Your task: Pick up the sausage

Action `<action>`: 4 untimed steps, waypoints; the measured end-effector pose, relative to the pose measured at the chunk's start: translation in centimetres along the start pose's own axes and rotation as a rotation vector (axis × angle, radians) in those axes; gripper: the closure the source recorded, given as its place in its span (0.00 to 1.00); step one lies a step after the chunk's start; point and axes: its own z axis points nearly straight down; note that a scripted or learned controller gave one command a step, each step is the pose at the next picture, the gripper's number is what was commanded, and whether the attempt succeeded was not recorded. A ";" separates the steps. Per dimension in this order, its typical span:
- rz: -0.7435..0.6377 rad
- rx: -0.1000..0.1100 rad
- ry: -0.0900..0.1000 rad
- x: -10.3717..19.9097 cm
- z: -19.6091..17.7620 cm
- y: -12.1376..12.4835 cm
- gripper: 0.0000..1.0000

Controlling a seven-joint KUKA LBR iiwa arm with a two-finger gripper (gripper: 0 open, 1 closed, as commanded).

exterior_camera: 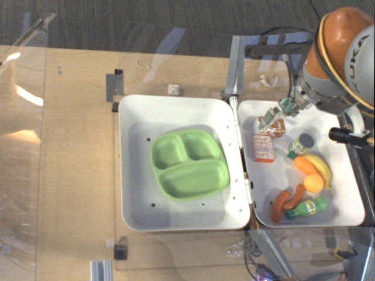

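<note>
Sausage [286, 202] lies slanted near the front of the right bin [345, 119], untouched, just beside a green bottle [306, 208] and an orange [313, 183]; a banana [318, 165] and a carrot [303, 164] sit just behind. Gripper [270, 119] hangs over the bin's rear left corner, well apart from the sausage, above a small red-and-white carton [264, 147]. Can't tell how far it's opened; too small and blurred. Left bin [132, 157] carries a green divided plate [188, 164].
</note>
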 end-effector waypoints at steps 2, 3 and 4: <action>0.223 -0.013 -0.007 1.5 9.9 -3.6 0.00; 0.655 0.002 0.000 -3.3 6.4 -2.0 0.00; 0.408 0.001 0.000 -4.4 4.7 -4.6 0.00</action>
